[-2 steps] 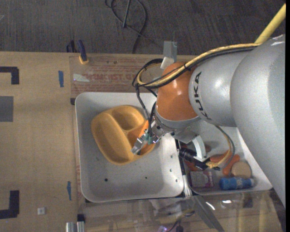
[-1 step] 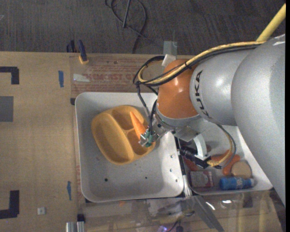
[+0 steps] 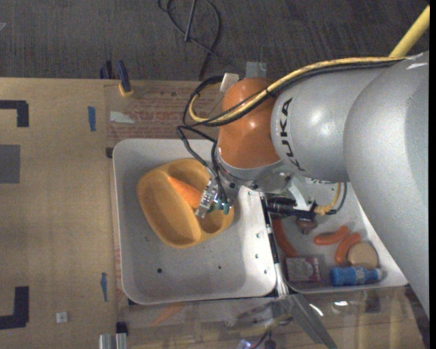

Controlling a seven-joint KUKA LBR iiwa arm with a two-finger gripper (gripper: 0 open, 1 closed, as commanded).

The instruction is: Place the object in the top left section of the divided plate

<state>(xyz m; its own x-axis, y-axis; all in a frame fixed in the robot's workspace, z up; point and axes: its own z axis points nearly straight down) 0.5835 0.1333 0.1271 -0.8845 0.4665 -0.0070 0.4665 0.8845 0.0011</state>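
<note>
Grey arm (image 3: pixel 327 136) overhangs divided plate (image 3: pixel 167 208); sausages (image 3: pixel 337 242) right.

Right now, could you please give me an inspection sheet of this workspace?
Surface: two white bins; left bin holds the plate.
Job's things: yellow divided plate, an orange object lying in it under the claw.
Clutter: right bin holds sausages, a blue bottle, a pink packet, a round tan item.
Claw: claw low over the plate; finger state unclear.
Cables: yellow hose along the arm; black cable on the floor.
Surroundings: wooden bench with blue tape.
</note>
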